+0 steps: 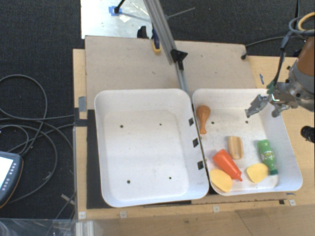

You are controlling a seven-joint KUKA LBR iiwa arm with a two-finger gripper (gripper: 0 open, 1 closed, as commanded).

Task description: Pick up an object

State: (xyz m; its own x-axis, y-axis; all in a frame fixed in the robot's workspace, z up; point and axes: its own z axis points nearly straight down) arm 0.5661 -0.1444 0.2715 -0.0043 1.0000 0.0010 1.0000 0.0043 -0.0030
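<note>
Two-finger metal claw (265,105) shown parted, nothing held, above right white bin's (293,154) far right corner. Green plastic bottle (267,156) seen upright-lying near right wall; wall collision judged likely if descent is misaligned.

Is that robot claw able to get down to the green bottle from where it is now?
Probably yes. The gripper hangs over the right bin's far end, and the green bottle lies nearer the camera with open floor between them. The yellow piece beside it may crowd the fingers.
</note>
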